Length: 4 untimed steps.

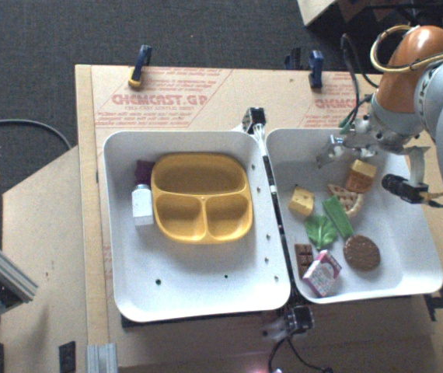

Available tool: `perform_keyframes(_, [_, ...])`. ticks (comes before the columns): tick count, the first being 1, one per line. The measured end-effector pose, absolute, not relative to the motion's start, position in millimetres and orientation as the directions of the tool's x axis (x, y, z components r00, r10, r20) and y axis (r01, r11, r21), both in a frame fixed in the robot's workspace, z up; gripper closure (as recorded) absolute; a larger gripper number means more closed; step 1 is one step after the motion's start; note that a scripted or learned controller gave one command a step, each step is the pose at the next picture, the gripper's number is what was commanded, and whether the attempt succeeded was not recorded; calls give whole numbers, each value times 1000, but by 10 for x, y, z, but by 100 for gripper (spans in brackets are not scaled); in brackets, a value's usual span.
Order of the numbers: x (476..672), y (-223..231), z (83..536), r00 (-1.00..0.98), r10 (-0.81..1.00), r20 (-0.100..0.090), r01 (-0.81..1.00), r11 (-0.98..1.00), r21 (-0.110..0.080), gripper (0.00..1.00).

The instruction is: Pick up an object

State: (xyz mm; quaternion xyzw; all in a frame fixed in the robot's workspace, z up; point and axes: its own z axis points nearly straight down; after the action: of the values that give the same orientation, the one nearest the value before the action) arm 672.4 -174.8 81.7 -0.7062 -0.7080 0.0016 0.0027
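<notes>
The right bin [420, 239] holds several toy foods: a tan bread block [361, 175], a waffle piece [347, 199], a yellow cheese wedge [301, 201], a green leafy piece [328, 222], a brown round patty [361, 252], a small chocolate bar [304, 253] and a pink carton [322, 274]. My gripper [344, 144] hangs over the back of this bin, just above and left of the bread block. The wrist hides its tips, and nothing shows in its grasp.
The left bin [120, 263] holds a yellow divided plate [202, 196], a white bottle [142, 206] and a dark purple item [144, 169]. A ridge [272, 200] divides the two bins. Clamps [139, 66] stand at the board's back edge.
</notes>
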Motion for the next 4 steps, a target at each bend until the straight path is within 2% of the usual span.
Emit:
perform_keyframes(1, [6747,-1752,969,-4,1000,-1,1000,4,2,100])
perform_keyframes(3, [6814,-1778,2130,-2,1000,-3,1000,2,11,100])
perform_keyframes(4, [6824,-1780,2266,-1,1000,-2,1000,1,6,100])
